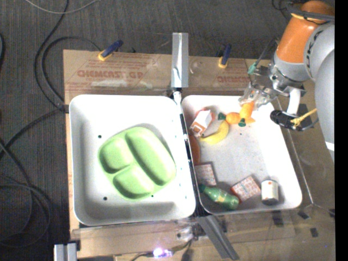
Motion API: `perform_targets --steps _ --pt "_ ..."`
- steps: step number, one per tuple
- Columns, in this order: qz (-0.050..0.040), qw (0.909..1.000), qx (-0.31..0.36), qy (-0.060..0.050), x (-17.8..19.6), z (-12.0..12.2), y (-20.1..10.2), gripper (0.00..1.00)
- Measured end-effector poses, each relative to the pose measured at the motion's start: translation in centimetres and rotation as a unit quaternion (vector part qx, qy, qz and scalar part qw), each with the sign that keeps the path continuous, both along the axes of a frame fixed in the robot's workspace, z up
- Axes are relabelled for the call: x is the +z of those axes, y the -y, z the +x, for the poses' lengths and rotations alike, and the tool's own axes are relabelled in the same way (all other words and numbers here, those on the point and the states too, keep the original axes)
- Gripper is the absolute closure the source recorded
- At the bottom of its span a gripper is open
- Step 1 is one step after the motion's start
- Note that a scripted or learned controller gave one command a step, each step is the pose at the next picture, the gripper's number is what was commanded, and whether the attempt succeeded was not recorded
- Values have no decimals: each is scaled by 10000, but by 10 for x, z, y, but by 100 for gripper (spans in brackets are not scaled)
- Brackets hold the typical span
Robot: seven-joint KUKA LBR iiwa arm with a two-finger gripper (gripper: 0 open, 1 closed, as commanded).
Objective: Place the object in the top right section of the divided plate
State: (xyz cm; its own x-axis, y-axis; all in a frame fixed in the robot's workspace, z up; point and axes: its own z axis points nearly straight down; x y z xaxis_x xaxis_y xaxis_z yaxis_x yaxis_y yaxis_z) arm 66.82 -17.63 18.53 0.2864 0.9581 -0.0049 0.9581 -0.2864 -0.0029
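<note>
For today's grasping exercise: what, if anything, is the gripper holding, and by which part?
It cannot be told. The gripper sits at the top of an orange item in the right bin; the hold is unclear.

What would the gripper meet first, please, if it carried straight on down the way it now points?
Probably the orange carrot-like toy right under the gripper, in the right bin; the height gap between them is unclear from above.

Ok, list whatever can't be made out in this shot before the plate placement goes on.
- Gripper: whether it grips the orange object is blurred, camera view.
- Orange-red item by the right bin's left wall: partly hidden by the rim, identity unclear.
- Small boxes: print too small to read.
- Arm: cut off by the top and right edges.
- Green divided plate: fully visible.
</note>
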Motion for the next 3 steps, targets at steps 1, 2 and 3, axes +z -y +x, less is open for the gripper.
perform_targets --steps 1,2,3 --pt "33 9875 1577 12 -92 -78 -30 100" --pt "-32 9697 2443 71 -94 -64 -76 100" --pt "27 9891 1472 1 -3 -109 -162 100"
